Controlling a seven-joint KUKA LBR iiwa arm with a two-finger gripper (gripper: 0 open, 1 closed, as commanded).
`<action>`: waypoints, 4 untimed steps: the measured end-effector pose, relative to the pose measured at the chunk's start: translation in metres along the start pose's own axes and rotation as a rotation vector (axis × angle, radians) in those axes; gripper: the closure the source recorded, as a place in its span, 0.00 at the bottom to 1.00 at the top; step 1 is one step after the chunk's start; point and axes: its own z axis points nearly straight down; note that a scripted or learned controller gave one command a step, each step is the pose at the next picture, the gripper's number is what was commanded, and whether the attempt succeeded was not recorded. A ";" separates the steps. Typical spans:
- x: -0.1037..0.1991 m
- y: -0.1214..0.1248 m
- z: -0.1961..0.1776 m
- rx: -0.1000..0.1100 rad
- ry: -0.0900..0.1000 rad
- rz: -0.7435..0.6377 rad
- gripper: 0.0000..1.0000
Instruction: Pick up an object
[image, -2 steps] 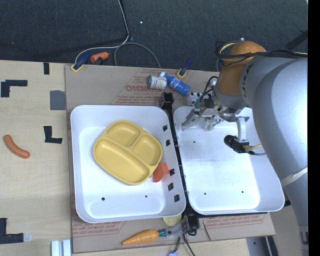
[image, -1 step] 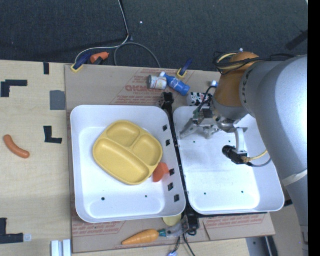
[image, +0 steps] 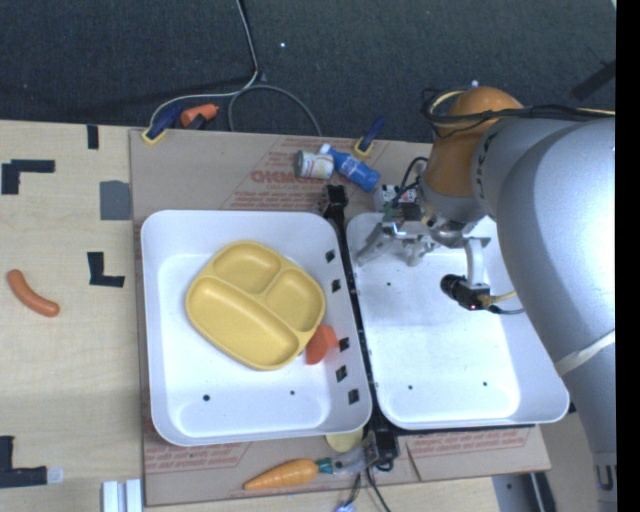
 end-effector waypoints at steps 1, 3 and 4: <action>-0.133 -0.003 -0.001 -0.002 0.009 0.010 0.00; -0.004 -0.072 -0.001 -0.012 0.000 -0.003 0.00; 0.000 -0.049 -0.001 -0.007 0.001 0.001 0.00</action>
